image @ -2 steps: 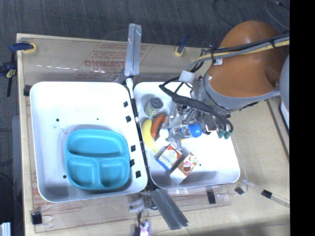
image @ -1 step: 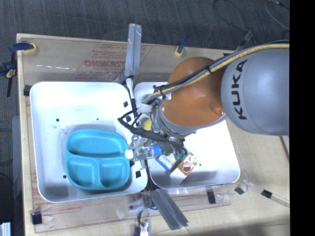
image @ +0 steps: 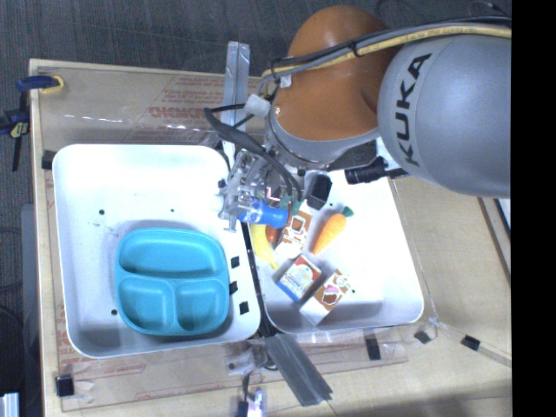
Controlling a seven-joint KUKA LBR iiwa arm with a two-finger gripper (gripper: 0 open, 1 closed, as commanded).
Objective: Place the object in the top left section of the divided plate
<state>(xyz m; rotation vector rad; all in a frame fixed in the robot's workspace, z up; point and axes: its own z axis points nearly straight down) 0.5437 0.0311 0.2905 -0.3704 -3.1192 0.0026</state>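
Note:
A teal divided plate [image: 174, 283] lies in the left bin [image: 78, 233], with one long section at its far side and two smaller ones at its near side; nothing lies in it. My gripper [image: 246, 205] hangs over the ridge between the two bins, just right of and beyond the plate's far right corner. A small blue object [image: 264, 215] with a bit of red on it sits between the fingertips, and the gripper is shut on it. The arm's wrist hides the gripper's upper part.
The right bin [image: 391, 259] holds an orange carrot [image: 329, 230], a yellow piece [image: 263, 250] by the ridge, and three small printed cartons [image: 298, 278] [image: 334, 289] [image: 298, 228]. The arm's bulk covers that bin's far side.

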